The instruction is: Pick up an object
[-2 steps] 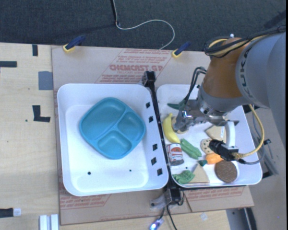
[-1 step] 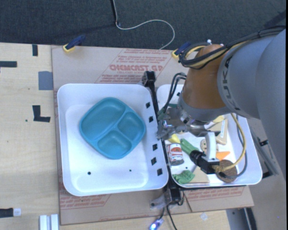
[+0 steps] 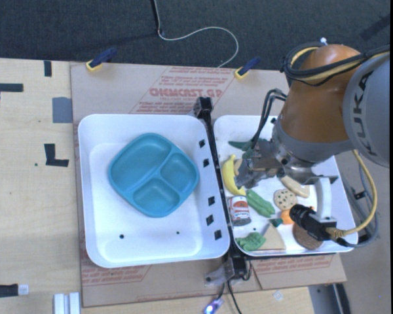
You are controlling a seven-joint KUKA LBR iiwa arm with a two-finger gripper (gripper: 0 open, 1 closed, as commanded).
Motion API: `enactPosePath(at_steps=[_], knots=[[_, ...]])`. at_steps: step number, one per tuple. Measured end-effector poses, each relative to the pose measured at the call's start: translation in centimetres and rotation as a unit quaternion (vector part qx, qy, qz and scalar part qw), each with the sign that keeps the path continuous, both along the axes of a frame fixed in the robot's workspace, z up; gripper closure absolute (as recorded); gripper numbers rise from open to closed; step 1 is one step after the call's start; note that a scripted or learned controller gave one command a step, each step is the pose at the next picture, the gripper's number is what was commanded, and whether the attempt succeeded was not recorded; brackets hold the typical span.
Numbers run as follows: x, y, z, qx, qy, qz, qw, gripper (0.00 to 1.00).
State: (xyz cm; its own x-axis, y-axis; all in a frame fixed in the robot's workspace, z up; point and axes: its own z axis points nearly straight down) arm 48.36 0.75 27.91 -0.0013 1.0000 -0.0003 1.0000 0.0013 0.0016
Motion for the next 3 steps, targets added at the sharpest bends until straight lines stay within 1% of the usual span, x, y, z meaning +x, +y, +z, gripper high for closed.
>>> enactPosePath(at_steps=[1,2,3], knots=[[0.0,-0.5,-2.0,-0.0006,0.004,-0.001,1.0,1.0],[-0.1,0.8,-3.9,-0.0003,0.005,0.0,1.0,1.0],[0.2,3.0,7.6,0.0005,-0.003,0.002,1.0,1.0]])
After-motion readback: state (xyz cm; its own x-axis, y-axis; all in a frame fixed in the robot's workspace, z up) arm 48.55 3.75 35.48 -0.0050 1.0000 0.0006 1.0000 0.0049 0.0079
